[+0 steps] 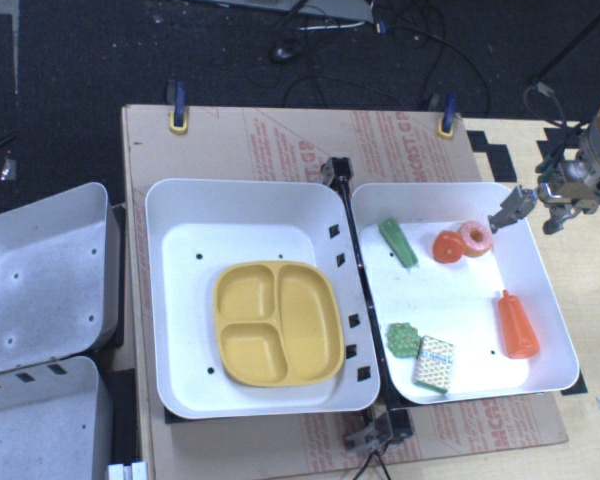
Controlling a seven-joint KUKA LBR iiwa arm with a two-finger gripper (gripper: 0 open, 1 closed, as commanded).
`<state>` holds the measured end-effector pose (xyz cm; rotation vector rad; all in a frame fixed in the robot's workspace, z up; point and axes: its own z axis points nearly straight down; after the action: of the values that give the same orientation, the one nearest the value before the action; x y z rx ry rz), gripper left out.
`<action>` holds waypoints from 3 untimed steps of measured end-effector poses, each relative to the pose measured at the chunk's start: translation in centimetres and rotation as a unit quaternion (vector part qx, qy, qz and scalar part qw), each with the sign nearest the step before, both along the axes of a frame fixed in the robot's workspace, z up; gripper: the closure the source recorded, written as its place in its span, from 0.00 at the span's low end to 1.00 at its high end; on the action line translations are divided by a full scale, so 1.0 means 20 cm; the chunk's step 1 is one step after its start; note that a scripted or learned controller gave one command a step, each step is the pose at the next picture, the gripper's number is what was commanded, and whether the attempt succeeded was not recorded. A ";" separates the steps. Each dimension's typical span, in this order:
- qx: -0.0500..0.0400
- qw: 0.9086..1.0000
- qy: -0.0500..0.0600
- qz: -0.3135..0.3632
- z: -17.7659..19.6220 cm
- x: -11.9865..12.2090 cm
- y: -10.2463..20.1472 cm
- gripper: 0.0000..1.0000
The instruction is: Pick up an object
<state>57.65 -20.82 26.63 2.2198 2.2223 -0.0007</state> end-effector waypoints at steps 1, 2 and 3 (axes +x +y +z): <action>0.000 1.000 0.002 -0.001 -0.22 0.02 -0.01 0.00; 0.001 1.000 0.003 -0.002 -0.47 -0.01 -0.05 0.00; 0.001 1.000 0.002 -0.001 -0.69 0.01 -0.06 0.00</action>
<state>57.84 -21.96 12.83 2.2252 2.2222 -0.0037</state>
